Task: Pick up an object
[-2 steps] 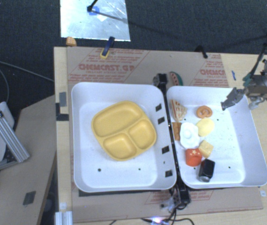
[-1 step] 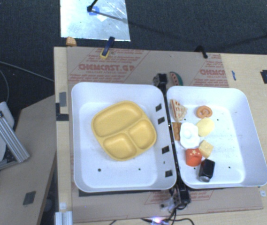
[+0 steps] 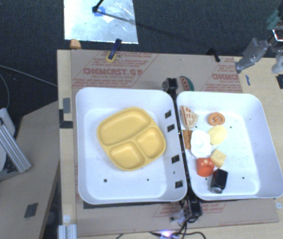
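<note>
Claw [image 3: 269,54] at upper right of frame, above the bench [image 3: 146,66], clear of both bins; finger state cannot be told. Left bin [image 3: 89,183] holds a yellow divided tray [image 3: 131,138]. Right bin [image 3: 265,148], lower right, holds white round piece [image 3: 200,142], red block [image 3: 205,167], black object [image 3: 219,179], small doughnut [image 3: 216,118].

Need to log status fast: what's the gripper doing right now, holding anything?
Gripper: up beyond the right bin's far corner, nothing seen in it; open or shut cannot be told.
</note>
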